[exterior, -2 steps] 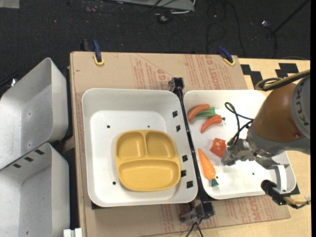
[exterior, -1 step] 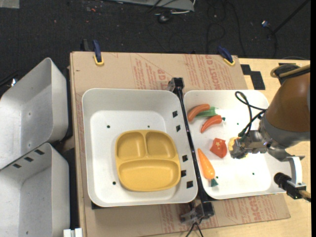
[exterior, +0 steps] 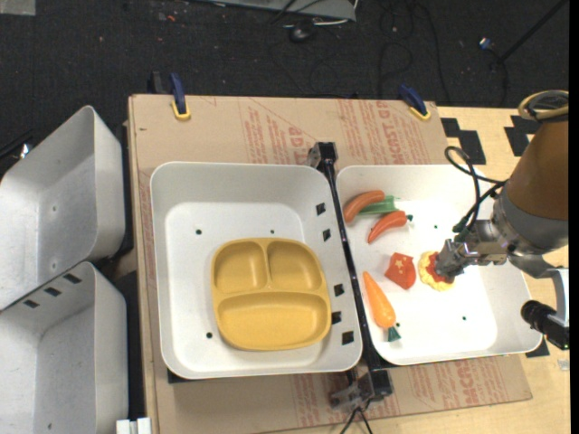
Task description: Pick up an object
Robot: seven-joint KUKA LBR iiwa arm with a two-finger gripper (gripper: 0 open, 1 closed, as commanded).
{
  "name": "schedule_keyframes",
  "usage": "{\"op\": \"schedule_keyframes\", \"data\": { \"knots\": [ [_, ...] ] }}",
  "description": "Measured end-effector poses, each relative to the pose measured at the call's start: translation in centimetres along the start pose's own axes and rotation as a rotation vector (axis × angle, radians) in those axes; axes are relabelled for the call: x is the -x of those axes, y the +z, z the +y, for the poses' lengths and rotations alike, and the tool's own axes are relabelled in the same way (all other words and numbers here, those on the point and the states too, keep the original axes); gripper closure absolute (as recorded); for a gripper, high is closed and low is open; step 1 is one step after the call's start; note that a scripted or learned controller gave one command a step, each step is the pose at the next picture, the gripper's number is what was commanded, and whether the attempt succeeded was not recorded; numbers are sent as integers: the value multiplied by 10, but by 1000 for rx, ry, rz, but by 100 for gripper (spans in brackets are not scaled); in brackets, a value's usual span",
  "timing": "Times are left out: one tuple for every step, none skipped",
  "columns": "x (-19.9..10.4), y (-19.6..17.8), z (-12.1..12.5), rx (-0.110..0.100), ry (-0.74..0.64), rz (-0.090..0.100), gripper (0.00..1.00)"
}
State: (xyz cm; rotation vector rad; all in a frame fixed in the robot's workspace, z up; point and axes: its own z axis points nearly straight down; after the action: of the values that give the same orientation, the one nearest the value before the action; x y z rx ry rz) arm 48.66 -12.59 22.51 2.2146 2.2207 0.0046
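**Gripper down over the yellow piece in the right bin**

The gripper [exterior: 446, 265] sits low in the right bin [exterior: 470, 333], right on top of a small yellow object [exterior: 438, 281] with a red patch showing at its middle. That piece looks flat and rounded, like a plastic toy food; the gripper covers most of it, and from here I cannot tell how far apart the fingers are or whether they have hold of anything.

Just left of it, almost touching, lies a red strawberry-shaped piece [exterior: 402, 270]. Below and further left, a smooth orange carrot [exterior: 380, 304] with a green stub lies slanted close to the bin's left wall. Up toward the bin's far side are two chilli-like pieces: an orange-red one [exterior: 364, 202] with a green end, and a red pepper [exterior: 387, 225] just beneath it. All look glossy and moulded.

The right bin's lower right floor is bare white, as is the strip along its right wall.

The left bin [exterior: 181, 242] holds a yellow divided tray [exterior: 270, 294], three compartments, rounded corners, matte plastic, lying flat near the centre with white floor on all sides. Both bins rest on a brown cardboard sheet [exterior: 235, 129] held by yellow-tipped clamps [exterior: 180, 105] at its far edge.
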Motion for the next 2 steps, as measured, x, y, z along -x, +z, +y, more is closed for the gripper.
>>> {"op": "schedule_keyframes", "data": {
  "knots": [
    [-45,7,23,-4,-4,3,100],
    [-98,13,47,-5,-5,3,100]
  ]
}}
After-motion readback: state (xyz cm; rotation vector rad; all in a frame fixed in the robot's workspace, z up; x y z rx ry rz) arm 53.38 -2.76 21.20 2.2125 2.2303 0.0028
